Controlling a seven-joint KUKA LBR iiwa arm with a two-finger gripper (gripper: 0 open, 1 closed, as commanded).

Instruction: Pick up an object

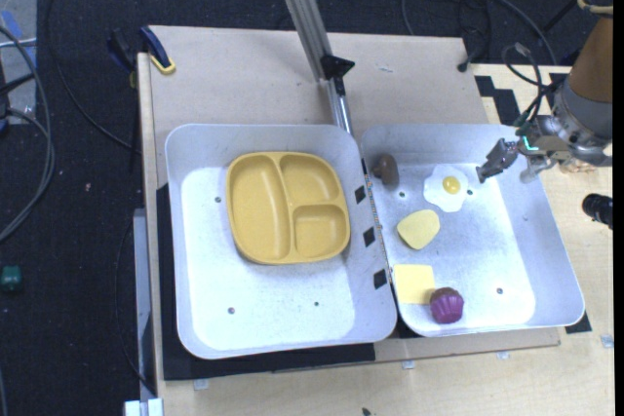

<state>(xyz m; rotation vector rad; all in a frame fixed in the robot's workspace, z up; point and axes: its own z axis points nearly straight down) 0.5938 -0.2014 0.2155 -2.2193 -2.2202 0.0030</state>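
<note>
Lying flat, white yolk-centred fried egg (448,191)

left bin (195,239): yellow divided plate (289,208) sitting in it | right bin (526,258): brown lump (386,170), fried egg toy (448,190), yellow wedge (418,229), yellow square (412,283), purple thing (447,305) | gripper (499,161) hanging over the right bin's far edge, just right of the egg, nothing visibly between the fingers

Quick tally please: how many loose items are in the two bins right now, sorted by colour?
Yellow: 3, the divided yellow plastic plate in the left bin, a yellow rounded wedge and a flat yellow square slice
White with yellow centre: 1, the toy fried egg
Brown: 1, a small brown oval lump
Purple: 1, a purple ridged lump
Total: 6
</note>
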